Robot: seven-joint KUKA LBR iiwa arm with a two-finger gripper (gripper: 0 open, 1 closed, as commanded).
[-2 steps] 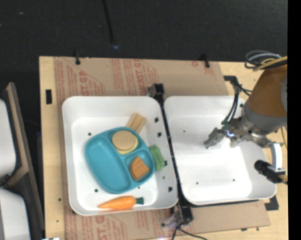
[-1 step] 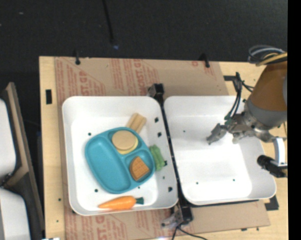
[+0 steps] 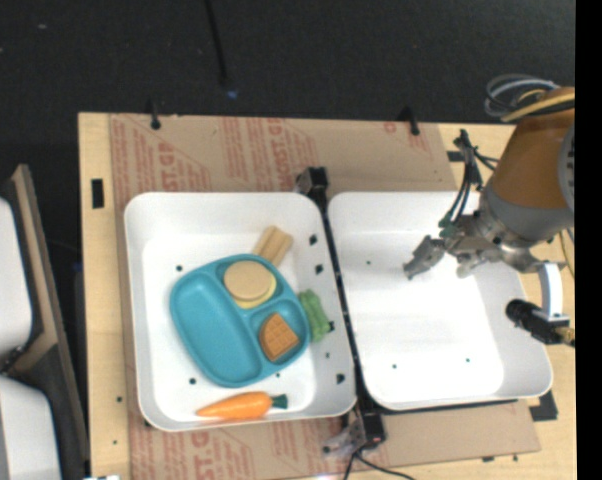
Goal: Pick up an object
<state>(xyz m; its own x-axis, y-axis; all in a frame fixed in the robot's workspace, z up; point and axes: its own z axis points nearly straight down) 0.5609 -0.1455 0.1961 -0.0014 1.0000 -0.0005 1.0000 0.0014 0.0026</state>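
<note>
My gripper [image 3: 443, 267] hangs over the upper middle of the right bin [image 3: 431, 368], open, with nothing between its fingers. All the objects lie in the left bin [image 3: 146, 268]. A blue divided tray [image 3: 216, 333] sits in its middle, with a round tan biscuit [image 3: 251, 281] and a brown waffle piece [image 3: 278, 337] on it. A pale wooden block [image 3: 273, 243] leans at the tray's top edge. A green piece [image 3: 314, 314] lies at its right side. An orange carrot [image 3: 241, 406] rests near the bin's front wall.
The ridge between the two bins [image 3: 336, 298] runs just left of the gripper. The arm's orange band [image 3: 536, 163] and cables [image 3: 466, 183] stand over the right bin's far right corner. A black fitting [image 3: 533, 318] sticks out at the right rim.
</note>
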